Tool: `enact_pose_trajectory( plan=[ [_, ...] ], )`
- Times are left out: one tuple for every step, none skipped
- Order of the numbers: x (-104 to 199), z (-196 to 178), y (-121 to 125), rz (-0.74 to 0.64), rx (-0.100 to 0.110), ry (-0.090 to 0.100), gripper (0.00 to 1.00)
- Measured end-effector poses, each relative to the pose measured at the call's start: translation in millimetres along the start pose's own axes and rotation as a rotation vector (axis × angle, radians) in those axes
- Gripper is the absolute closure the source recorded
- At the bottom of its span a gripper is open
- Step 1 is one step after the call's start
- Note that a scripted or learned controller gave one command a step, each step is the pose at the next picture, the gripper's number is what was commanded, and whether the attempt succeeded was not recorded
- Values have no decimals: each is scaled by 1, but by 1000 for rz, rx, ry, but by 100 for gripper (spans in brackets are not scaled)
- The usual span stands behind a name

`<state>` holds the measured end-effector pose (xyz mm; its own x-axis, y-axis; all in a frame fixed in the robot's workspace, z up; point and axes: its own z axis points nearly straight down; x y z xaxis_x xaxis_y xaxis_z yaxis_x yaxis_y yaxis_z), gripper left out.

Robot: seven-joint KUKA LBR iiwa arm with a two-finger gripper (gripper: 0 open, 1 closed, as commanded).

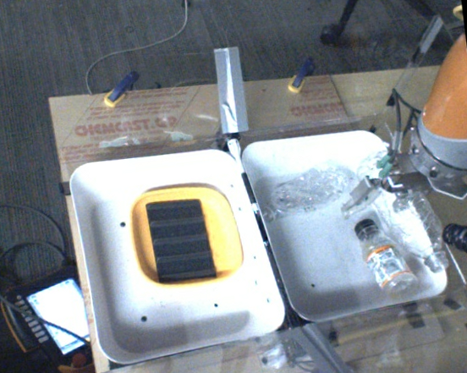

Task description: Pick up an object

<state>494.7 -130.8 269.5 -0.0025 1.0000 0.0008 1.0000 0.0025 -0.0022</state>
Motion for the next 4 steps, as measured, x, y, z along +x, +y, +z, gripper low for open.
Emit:
enact_pose_trajectory(
  plan=[
    [-54, 13, -11, 1, 0, -1, 0],
    [-47, -38, 12, -303, -3, -2, 0],
    [-93, -116, -10, -56, -3, -4, 0],
    [-92, 28, -11, 81, 1, 0, 0]
  ],
)
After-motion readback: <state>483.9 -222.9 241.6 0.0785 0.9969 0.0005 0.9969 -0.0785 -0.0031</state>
